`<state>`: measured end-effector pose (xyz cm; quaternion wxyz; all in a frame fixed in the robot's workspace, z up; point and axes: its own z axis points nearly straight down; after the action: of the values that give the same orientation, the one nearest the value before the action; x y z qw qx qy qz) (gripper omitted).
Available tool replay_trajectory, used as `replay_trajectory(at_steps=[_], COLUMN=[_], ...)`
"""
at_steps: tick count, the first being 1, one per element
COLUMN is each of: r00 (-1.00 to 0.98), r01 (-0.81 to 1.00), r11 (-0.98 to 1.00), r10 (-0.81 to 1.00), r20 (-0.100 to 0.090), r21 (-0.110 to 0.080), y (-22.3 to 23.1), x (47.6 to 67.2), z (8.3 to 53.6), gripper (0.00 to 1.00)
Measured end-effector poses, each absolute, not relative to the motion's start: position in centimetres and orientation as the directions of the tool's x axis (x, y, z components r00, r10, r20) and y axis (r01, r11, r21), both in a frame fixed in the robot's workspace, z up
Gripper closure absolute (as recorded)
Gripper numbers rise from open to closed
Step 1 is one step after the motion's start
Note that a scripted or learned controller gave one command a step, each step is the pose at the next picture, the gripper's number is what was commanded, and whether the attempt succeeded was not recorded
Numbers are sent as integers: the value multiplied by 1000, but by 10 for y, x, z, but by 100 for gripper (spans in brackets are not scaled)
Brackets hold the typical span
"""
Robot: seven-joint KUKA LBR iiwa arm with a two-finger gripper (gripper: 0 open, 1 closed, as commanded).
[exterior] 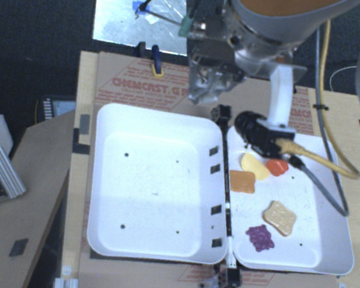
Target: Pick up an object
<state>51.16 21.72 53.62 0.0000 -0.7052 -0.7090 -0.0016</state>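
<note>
Several toy food pieces lie in the right bin [332, 253]: a pale yellow piece [254, 165], a red-orange piece [277, 166] touching it, an orange-brown square [242, 181], a tan bread slice [280, 217] and a purple grape bunch [260, 237]. My gripper [204, 88] hangs above the cardboard behind the left bin's back right corner, well away from all of these pieces. I see nothing in it.
The left bin [107, 183] stands beside the right one, joined along a black hinge strip [224, 185]. A black fitting with a white bracket [265, 132] and yellow and grey cables [324, 165] reaches over the right bin's back. Blue and yellow clamps [156, 62] sit at the cardboard's far edge.
</note>
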Motion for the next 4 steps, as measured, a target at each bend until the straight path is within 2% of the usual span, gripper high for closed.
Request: replay_trajectory(at_steps=[3, 4], r00=[-17, -18], r01=[1000, 1000], r11=[17, 18], r10=[1000, 1000], r20=[6, 6], r21=[8, 8], y=[219, 219], x=[515, 514], z=[569, 568], gripper=[100, 0])
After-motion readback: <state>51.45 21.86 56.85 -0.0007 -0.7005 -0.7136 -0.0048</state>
